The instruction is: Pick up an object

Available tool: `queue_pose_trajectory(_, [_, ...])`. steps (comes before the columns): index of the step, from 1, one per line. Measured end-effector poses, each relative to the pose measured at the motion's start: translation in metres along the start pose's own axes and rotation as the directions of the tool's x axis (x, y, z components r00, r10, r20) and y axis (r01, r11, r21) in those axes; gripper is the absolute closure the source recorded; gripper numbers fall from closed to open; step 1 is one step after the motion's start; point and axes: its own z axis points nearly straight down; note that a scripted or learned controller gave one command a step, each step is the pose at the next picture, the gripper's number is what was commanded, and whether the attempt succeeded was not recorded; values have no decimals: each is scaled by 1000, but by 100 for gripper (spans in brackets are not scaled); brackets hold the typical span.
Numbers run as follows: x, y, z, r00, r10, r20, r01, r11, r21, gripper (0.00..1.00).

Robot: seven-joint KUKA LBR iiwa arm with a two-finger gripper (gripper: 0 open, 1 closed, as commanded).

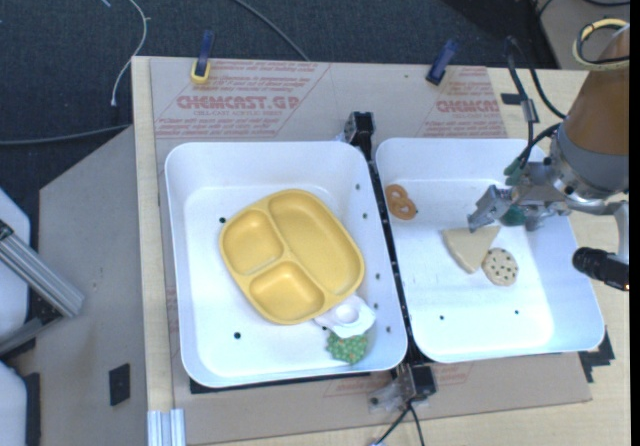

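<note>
The surface (pixel 250 94) carries two white bins side by side. The left bin (pixel 190 234) holds a yellow divided plate (pixel 290 254), and against the plate's near edge lie a small white piece (pixel 347 315) and a green cluster (pixel 348 346). The right bin (pixel 560 324) holds a pale wedge (pixel 463 250), a cookie (pixel 499 266) touching it, and a pretzel (pixel 401 202) near the bin's left wall. The end effector (pixel 492 210) hovers just above the wedge, nothing between its tips; I cannot tell if it is spread or pressed together. I judge this the approach step: next it must descend onto the wedge and pinch it.
</note>
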Motion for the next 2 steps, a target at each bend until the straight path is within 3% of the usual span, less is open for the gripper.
queue_pose_trajectory(1, [0,3,-6,1000,-3,2,3,1000,-12,0])
queue_pose_trajectory(2, [-6,9,50,1000,-2,1,2,1000,-7,0])
